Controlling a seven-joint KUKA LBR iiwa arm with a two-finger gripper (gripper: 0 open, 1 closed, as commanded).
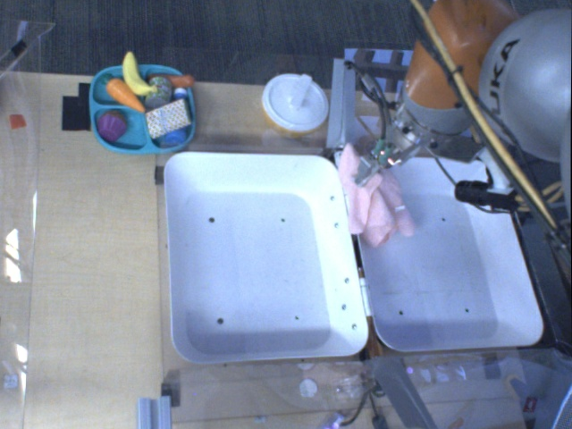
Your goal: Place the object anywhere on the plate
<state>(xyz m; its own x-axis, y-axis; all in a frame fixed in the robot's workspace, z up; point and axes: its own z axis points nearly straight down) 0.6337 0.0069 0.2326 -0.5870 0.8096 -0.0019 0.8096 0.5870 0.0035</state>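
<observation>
Pink cloth point(377, 206) hangs from the gripper point(382, 157) over the seam between the two bins.

The soft pink cloth is pinched at its top between the gripper's closed fingers and droops straight down from them, its long axis running toward the camera's lower edge, its lower folds above the near-left corner of the right bin point(465, 315) and just beside the rim of the left bin point(259, 338). A blue sectioned plate point(96, 114) sits well apart on the wooden bench point(80, 266), up and to the far left of the gripper, so the carry would have to cross the whole left bin. Counted: one arm, one cloth, two white bins, one plate loaded with toy food, and one white lidded cup point(296, 103) between plate and arm.
</observation>
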